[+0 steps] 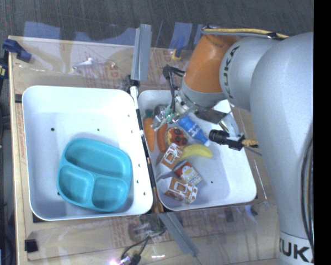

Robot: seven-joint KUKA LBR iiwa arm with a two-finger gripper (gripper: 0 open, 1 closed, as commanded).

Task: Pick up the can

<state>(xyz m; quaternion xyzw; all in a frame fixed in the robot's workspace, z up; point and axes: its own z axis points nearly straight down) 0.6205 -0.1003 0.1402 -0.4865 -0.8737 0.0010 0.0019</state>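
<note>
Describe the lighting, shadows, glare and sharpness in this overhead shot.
Camera view: lighting is even and bright on both white bins; the blue tray casts a soft shadow on the bin floor beside it; the arm shades the right bin's far corner; a bright glare spot sits at the bench's front edge; small items under the gripper look soft and hard to tell apart.

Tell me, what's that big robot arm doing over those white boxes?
The grey and orange arm is reaching into the right bin, its gripper down among a pile of toy food. There's a banana, a carrot, a blue packet and some small cartons. It's meant to pick up a can, but nothing shows it holding anything. The left bin holds a blue divided plate.
</note>
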